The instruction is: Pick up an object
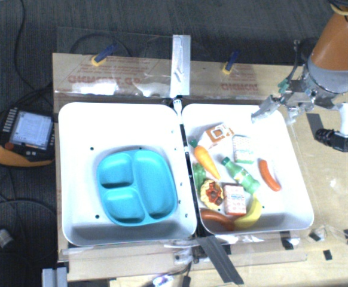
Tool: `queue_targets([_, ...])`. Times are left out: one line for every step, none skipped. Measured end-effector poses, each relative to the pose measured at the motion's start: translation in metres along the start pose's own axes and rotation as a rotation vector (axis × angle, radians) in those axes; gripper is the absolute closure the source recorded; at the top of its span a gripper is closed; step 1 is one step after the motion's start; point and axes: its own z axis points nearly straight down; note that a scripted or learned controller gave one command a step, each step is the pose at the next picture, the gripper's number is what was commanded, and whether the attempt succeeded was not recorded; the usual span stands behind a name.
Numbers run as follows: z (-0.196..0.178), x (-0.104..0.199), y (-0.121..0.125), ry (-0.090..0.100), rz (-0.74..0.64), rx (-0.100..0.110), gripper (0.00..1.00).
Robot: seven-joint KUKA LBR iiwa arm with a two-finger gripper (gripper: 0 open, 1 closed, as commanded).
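The right bin (293, 160) holds several toy foods: an orange carrot (203, 160), a green bottle (241, 175), a red sausage (269, 175), a yellow banana (252, 214), a pale carton (243, 148), an orange-and-white box (220, 135), a red-labelled box (235, 200) and a pizza slice (210, 192). My gripper (274, 109) hangs over the bin's far right corner, apart from all the foods and above the rim. Nothing shows in its grasp. The arm with its orange band (332, 43) reaches in from the upper right.
The left bin (78, 130) holds a blue divided tray (137, 186). A metal divider (180, 64) stands behind the seam between the bins. Another red sausage (217, 218) lies at the right bin's near edge. A handheld pendant (24, 135) lies on the floor at left.
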Motion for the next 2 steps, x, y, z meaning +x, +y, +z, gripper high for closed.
queue_targets([0.094, -0.019, -0.07, 0.001, -0.064, 0.001, 0.0])
queue_targets([0.008, -0.004, -0.078, -0.002, -0.257, -0.002, 0.0])
